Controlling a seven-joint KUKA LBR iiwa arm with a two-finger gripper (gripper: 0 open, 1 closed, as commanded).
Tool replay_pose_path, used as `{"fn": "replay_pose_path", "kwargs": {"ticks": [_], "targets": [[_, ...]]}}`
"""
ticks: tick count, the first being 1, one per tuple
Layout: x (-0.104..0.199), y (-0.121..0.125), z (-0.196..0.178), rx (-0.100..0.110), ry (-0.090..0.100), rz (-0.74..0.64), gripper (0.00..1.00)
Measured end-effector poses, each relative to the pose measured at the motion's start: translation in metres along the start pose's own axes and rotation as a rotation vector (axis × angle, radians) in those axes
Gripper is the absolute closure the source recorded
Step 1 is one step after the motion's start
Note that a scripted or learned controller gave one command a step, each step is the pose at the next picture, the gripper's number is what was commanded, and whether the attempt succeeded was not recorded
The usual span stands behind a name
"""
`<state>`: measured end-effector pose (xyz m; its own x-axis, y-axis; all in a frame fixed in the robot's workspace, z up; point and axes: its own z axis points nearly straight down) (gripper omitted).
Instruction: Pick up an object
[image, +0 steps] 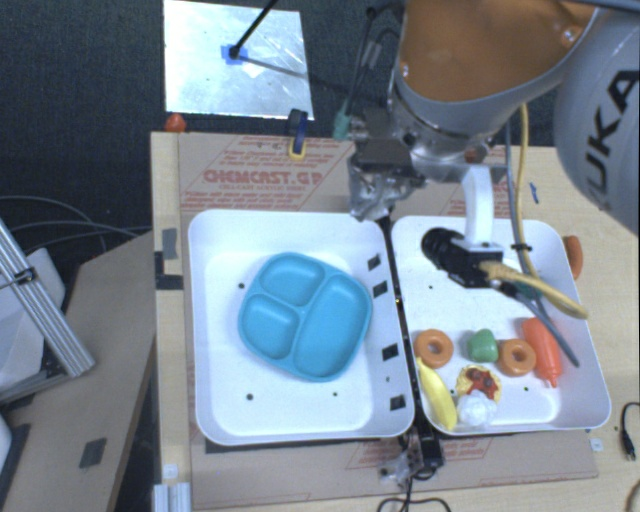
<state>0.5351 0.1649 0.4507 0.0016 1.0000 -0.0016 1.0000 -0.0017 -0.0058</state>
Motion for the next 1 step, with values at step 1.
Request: {"fn": "replay_pose_path", "kwargs": {"ticks": [1], "targets": [[0.0104,0.1008,-0.0899,-0.022,0.004,-0.002,1.0]]}}
